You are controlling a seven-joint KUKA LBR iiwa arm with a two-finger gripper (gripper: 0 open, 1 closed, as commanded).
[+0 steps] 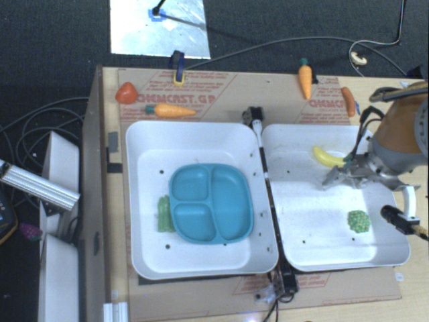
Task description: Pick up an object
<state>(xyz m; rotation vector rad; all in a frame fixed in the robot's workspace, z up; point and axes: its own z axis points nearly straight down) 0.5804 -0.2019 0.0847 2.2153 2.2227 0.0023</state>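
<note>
A yellow banana [327, 157] lies in the upper part of the right bin [301, 247]. My gripper [340, 174] hangs just right of and below the banana's right end, low over the bin floor; I cannot tell whether it touches the banana. A green broccoli piece [358, 221] rests in the same bin, below the gripper and well apart from it. The grey arm with its orange band [401, 129] comes in over the bin's right rim.
The left bin [147, 146] holds a blue divided plate [211, 202] with a green piece [164, 214] at its left side. On the cardboard behind the bins lie carrots [171, 111] [305, 80], a red tomato [126, 93] and a clamp [178, 66].
</note>
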